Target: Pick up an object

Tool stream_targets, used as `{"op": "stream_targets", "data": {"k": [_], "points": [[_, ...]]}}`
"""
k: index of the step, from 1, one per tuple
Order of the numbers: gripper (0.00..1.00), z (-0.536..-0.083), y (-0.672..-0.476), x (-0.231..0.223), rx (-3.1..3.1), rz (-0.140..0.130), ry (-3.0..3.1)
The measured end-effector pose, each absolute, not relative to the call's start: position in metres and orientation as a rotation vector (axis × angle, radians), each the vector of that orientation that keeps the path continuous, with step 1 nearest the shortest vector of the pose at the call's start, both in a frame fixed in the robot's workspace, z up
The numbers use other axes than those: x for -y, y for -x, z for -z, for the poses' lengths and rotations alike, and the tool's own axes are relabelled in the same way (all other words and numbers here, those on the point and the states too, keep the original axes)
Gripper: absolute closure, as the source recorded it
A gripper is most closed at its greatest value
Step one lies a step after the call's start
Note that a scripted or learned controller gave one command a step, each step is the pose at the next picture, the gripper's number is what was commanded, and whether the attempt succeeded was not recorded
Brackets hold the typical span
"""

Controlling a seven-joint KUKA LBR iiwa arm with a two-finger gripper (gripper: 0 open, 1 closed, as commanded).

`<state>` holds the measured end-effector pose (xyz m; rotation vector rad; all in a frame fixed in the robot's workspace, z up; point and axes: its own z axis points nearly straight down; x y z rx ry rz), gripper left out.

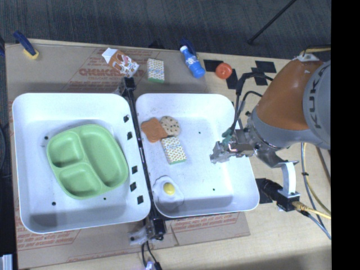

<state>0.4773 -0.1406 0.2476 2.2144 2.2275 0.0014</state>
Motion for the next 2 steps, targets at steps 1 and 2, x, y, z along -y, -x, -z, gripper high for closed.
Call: {"op": "stream_targets", "data": {"k": [1,2], "points": [[1.00,-0.244,-0.477,0.111,-2.231,0.001,-2.215],[1.00,-0.203,-0.476,0.168,-2.229,0.004,-2.217]]}}
